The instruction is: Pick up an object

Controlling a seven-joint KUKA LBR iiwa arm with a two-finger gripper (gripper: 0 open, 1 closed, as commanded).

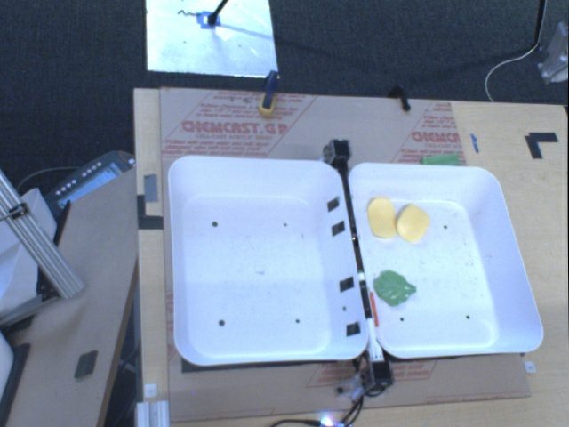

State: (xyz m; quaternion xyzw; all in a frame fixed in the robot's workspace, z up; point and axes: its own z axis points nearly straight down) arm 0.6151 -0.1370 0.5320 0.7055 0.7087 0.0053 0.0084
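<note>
Two yellow rounded pieces lie side by side in the right bin [498,238], near its back left: one yellow piece [381,218] stands a little taller, the other yellow piece [412,223] touches its right side. A flat green leaf-like object [393,287] lies nearer the front, close to the bin's left wall.
The left bin [191,265] sits beside the right one, joined by a black clipped divider [353,256]. Both rest on a cardboard sheet [293,123] on the bench. A metal plate [209,23] lies on the dark floor behind. A device with buttons [89,178] sits at the left.
</note>
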